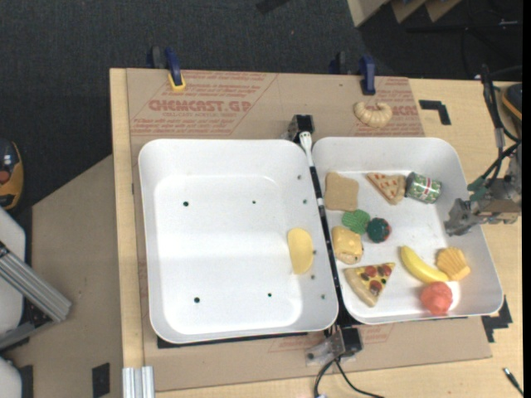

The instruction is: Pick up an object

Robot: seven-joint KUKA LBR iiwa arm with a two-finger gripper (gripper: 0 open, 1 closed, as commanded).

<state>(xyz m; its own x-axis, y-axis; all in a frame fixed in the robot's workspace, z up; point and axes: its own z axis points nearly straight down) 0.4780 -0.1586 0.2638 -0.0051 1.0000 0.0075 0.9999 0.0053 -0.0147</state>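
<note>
While nothing is lifted yet, a yellow lemon (300, 250) lies alone in the left bin (166, 164), far left of the end effector (459, 219); nearer it, in the right bin (448, 152), sit pizza slices, banana (421, 265) and can (424, 188); its grip state I cannot tell, so picking remains
</note>
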